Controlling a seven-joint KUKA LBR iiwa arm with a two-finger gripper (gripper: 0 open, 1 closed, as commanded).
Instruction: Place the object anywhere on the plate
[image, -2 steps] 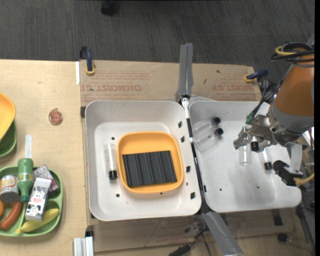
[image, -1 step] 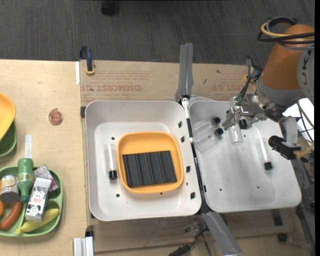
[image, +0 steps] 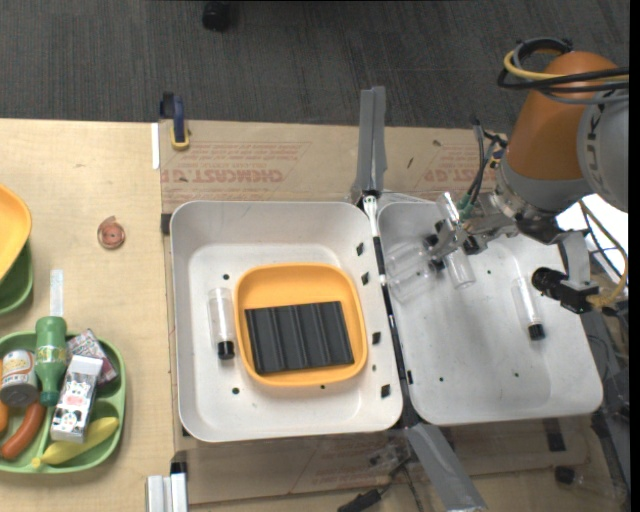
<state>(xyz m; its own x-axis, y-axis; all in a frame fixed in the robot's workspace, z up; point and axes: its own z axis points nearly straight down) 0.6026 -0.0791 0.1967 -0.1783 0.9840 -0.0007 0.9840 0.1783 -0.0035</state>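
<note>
On the surface, far left of the claw, sits a green tray crowded with toy food and one green bottle; above it is part of a yellow and green dish, and a small pink disc lies alone.

There are two white bins. The left bin, well left of the claw, holds one orange plate with one dark ribbed slab lying flat on it. Just beside the plate's left edge lies one clear tube with a black cap; its long axis runs near to far, cap toward the near side.

The right bin holds the claw at its far left corner, low over the floor, beneath the grey arm with its orange band. Something clear, perhaps a crumpled bag, lies just left of the claw. Whether the claw grips anything, or how it stands, I cannot tell.

Right of the claw and nearer the front lies a second clear tube, black cap toward the near side, long axis also running near to far, slightly tilted. It is well apart from the plate.
</note>
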